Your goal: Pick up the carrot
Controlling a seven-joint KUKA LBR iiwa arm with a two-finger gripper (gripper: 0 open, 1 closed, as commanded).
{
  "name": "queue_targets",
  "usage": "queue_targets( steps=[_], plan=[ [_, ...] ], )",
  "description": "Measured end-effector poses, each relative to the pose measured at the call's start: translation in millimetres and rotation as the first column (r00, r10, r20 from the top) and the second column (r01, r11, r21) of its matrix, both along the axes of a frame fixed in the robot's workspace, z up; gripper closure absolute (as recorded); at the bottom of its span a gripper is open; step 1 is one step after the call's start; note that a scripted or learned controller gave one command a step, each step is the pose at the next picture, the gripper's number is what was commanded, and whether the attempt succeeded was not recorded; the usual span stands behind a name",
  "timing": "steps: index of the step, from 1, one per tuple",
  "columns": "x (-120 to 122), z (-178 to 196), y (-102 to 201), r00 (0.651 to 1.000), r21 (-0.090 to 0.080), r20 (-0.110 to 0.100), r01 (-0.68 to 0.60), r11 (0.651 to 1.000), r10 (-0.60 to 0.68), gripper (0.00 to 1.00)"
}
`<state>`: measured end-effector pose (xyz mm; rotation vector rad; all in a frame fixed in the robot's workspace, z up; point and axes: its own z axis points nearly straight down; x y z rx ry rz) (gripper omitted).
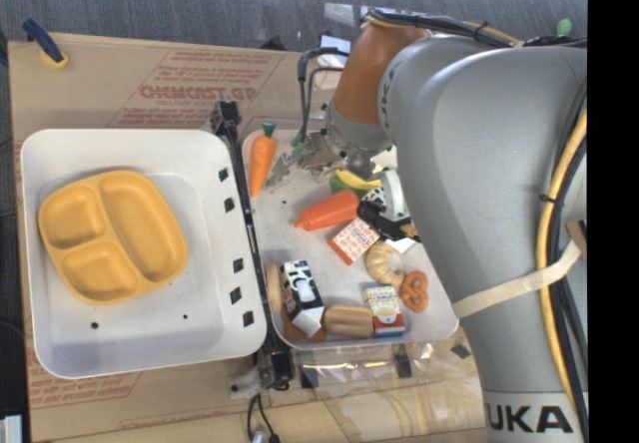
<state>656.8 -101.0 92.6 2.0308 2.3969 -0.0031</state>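
Orange and green-topped, the carrot is seen lying against the right bin's left wall, near its far corner. The fingers are poised just right of it; their spread cannot be told. Nearer, food toys are crowded. A yellow tray is held in the left bin.
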Motion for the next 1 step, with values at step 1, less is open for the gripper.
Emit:
queue_targets(
  steps=[1],
  plan=[
    [-68.8,130.4,-51.6,1.0,-0.005,0.016,0.017,1.0,-0.017,0.0]
  ],
)
